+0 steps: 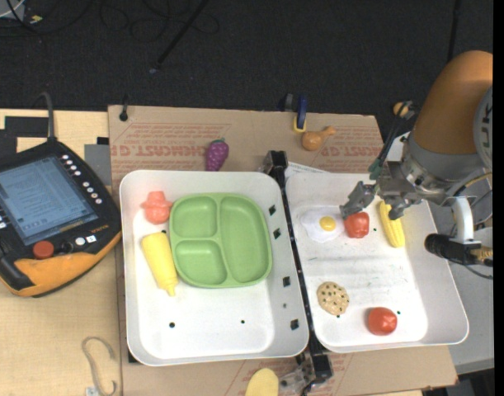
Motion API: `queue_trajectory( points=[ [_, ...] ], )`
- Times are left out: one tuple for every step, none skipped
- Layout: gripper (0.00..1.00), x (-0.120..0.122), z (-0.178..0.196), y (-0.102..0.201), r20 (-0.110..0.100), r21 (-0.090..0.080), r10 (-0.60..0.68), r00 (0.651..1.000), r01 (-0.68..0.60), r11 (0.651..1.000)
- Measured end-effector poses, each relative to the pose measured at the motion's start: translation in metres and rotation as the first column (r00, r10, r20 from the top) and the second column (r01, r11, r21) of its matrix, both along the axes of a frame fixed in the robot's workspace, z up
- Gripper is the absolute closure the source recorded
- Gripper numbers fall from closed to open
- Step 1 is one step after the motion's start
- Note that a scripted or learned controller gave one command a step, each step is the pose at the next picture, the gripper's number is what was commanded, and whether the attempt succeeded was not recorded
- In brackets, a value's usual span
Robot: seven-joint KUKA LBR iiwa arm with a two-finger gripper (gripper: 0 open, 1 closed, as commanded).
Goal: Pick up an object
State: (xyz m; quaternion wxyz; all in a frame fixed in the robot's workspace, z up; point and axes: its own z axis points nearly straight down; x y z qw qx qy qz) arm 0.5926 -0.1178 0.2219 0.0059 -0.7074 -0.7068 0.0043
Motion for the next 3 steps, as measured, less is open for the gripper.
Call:
queue_trajectory(
  points=[
    [0.0,0.003,0.007,0.0,0.013,-0.002,0.002,1.0,-0.002,1.0],
    [0.0,0.009,-0.055,0.003,0.007,-0.001,0.002,1.0,-0.002,1.0],
    [0.0,-0.002,-0.108,0.006,0.006,0.0,0.002,1.0,-0.002,1.0]
  ],
)
